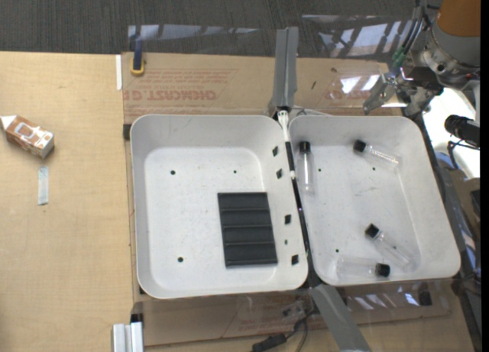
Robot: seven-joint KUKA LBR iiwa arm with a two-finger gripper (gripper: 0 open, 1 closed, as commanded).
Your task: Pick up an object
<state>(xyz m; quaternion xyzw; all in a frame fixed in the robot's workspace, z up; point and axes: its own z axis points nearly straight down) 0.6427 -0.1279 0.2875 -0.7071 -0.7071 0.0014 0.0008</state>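
Arm is hanging at upper right of cam view, orange band showing, gripper (397, 87) sitting just beyond the far rim of the right bin (428, 190). Jaws: can't tell open or closed from here, metal bits are overlapping w/ glare off the clear wall behind. Nothing is visibly sitting between them, so I'm logging no grasp. Candidates in right bin: four clear vials w/ black caps. Vial A (306, 166) is lying lengthwise just beside the left wall; vial B (374, 153) is lying tilted near the far side, closest to the gripper; vial C (384, 242) is sitting toward the near right; vial D (359, 268) is lying along the near wall. Left bin (145, 213) is holding a black ribbed block (247, 228), flat, approx centre. A small carton (29, 137) is lying on the desk (61, 266) far left, well apart from both bins. Risks I'm expecting: vials are round + clear, so they're likely rolling or squirting out if jaws are closing off-axis; A and D are hugging walls, so a finger may be hitting the rim before seating. I'm judging B the safest target.
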